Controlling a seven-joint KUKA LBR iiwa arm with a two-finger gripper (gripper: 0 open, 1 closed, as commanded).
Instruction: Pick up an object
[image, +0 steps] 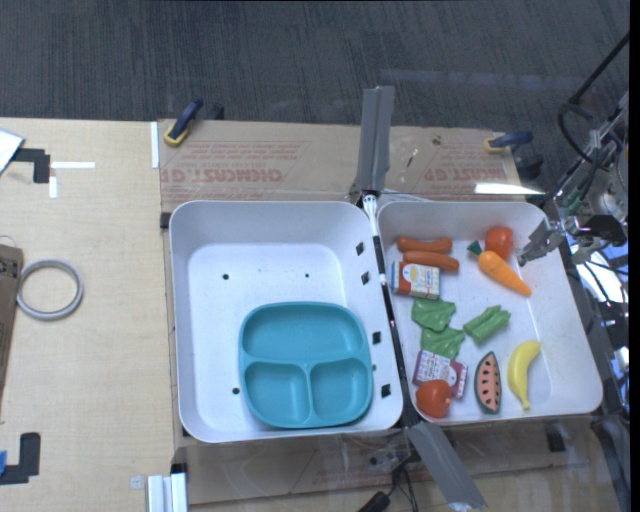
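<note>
One claw (538, 243) near carrot (503, 272)

I see open floor in the left bin (200, 300) behind the teal tray (305, 363). The right bin (570, 390) is crowded: carrot (503, 272), sausages (428, 252), banana (523, 370) lie close, leaving narrow gaps along its right wall.

Heaped in the right bin (560, 395): sausages (428, 252), carrot (503, 272), tomato (498, 240), green pieces (458, 325), watermelon slice (487, 381), banana (522, 370) at 5 o'clock.
</note>
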